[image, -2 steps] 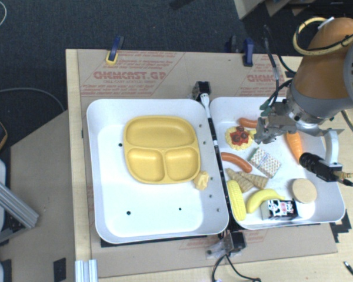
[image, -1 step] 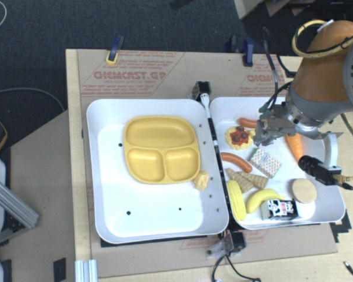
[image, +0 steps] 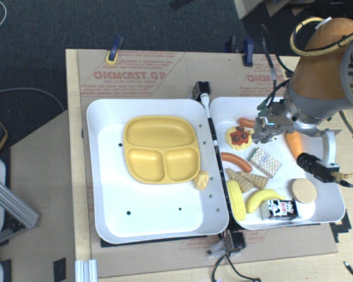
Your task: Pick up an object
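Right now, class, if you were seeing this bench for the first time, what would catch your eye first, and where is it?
First, the big yellow divided plate, lying alone in the left bin but for a small yellow scrap by its corner. Next, the arm's orange band at upper right, with the gripper low over the right bin. That bin is crowded with toy food: a banana, corn, a hot dog and a carrot.

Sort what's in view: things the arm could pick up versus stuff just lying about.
Pickable, right bin:
hot dog
carrot
banana
corn cob
wafer
pizza piece

Lying about:
yellow divided tray
blue clamp
yellow clamp
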`<action>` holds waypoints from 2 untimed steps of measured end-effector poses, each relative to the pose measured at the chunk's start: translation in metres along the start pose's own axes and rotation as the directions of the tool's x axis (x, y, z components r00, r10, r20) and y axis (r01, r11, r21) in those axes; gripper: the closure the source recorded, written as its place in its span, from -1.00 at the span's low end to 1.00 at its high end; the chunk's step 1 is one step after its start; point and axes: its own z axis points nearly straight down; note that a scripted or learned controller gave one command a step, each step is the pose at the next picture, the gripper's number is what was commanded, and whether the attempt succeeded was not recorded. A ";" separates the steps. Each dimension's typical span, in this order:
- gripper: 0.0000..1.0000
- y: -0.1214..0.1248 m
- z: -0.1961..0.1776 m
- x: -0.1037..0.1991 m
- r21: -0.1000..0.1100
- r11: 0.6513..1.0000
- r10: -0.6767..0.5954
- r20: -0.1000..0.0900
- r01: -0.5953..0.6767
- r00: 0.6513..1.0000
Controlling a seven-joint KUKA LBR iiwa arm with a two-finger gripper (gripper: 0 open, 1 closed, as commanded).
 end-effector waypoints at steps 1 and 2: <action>1.00 -0.012 -0.009 -0.006 0.002 1.000 0.001 -0.001 -0.001 1.000; 1.00 0.001 -0.013 -0.004 -0.002 1.000 0.000 0.000 0.000 1.000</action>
